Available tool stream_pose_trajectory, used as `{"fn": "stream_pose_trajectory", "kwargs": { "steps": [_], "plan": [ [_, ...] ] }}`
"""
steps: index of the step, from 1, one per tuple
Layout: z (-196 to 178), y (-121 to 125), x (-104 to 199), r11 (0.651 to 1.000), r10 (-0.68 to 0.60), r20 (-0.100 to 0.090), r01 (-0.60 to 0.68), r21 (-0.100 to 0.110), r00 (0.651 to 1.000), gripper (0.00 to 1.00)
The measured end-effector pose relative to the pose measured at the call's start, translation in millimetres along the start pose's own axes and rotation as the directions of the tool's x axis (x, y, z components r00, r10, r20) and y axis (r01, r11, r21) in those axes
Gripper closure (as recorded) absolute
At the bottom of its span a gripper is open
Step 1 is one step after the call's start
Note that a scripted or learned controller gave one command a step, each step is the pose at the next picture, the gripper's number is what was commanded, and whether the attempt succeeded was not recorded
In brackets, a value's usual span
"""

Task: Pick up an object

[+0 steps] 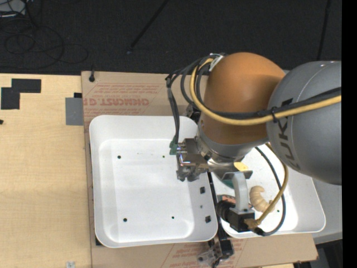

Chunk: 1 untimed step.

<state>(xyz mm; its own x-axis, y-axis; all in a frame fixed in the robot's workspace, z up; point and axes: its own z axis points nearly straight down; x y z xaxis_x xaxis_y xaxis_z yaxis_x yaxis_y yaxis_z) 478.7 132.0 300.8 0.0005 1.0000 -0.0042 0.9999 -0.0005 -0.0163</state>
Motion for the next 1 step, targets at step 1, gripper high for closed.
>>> {"fn": "stream_pose_trajectory", "kwargs": {
  "steps": [1],
  "plan": [
    [-29.4, -2.7, -6.7, 1.000, 0.001, -0.003, -0.001, -0.014, 1.000, 1.00]
  ]
}}
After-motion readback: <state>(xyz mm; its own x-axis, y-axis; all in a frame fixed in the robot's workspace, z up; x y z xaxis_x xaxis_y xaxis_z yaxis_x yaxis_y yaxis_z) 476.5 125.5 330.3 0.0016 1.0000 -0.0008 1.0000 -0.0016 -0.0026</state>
